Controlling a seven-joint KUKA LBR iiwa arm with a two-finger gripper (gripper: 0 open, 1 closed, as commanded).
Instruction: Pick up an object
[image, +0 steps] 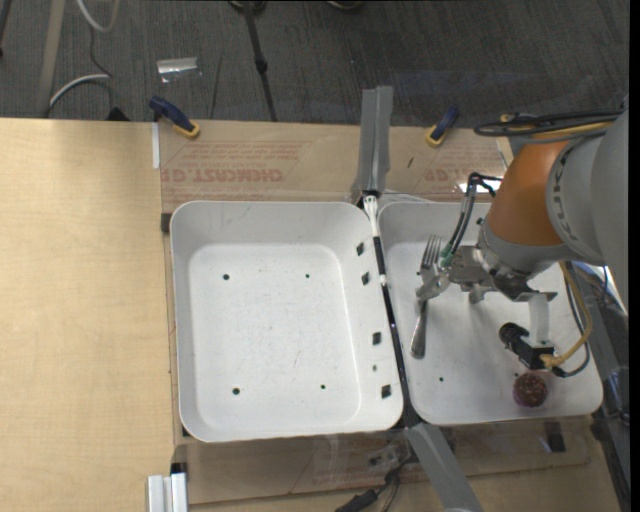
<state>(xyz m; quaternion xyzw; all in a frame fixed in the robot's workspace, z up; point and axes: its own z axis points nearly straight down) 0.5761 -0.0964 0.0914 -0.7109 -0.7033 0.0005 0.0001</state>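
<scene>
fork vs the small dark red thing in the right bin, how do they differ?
The fork is long, thin and silvery; the dark red object is small and roundish. The fork lies near the bin's left side, tines toward the far edge, right beside the pincer; the red object sits by the near right corner, apart from it. Both are in the right bin.

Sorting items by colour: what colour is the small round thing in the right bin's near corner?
Dark reddish-maroon: the round object, seen in the camera view.
</scene>
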